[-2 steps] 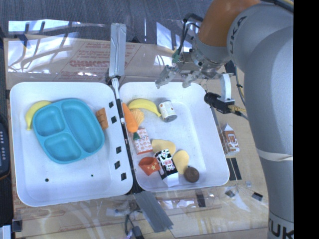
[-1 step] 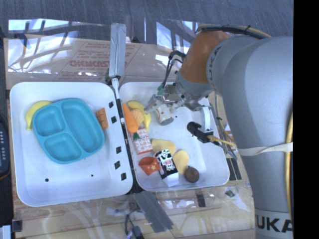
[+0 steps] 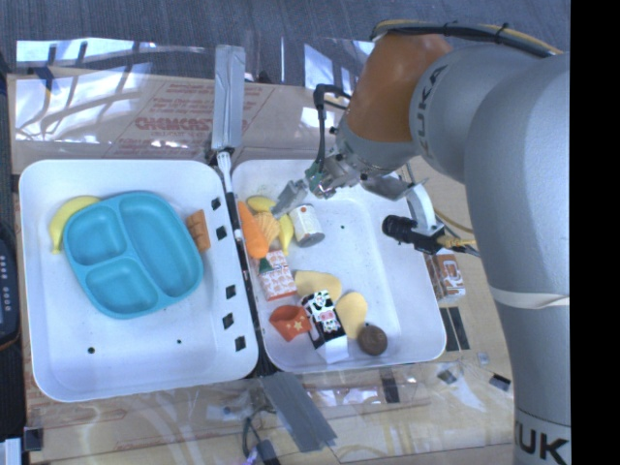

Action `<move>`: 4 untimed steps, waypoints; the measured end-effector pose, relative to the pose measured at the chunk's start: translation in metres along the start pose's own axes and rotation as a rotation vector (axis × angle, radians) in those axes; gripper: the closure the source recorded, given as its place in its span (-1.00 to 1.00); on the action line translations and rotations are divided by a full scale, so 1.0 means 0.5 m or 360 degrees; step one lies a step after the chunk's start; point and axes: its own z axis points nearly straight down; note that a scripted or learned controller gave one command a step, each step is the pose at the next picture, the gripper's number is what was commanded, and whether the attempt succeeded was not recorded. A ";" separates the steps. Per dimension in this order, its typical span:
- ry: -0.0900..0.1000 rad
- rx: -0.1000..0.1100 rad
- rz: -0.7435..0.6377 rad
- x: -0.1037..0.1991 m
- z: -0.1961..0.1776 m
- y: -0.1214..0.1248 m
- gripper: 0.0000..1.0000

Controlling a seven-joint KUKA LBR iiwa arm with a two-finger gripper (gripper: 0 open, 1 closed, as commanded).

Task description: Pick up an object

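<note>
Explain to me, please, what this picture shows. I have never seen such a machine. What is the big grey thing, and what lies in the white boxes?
The big grey thing is a robot arm with an orange band. It reaches in from the right. One camera looks down from above the bench.

Its gripper hangs over the right bin, near a small white can. Nothing is seen held.

The right bin holds toy food: a carrot, a small milk carton and a brown ball. The left bin holds a blue divided plate and a banana.
</note>
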 end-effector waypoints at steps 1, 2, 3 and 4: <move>0.0007 0.0014 0.0226 -0.027 0.158 -0.034 -1.00; 0.0000 0.0006 0.0878 -0.082 -0.001 -0.163 -1.00; -0.0001 -0.0004 0.0788 0.033 0.144 -0.183 -1.00; 0.0003 0.0008 0.0872 -0.005 0.154 -0.016 -1.00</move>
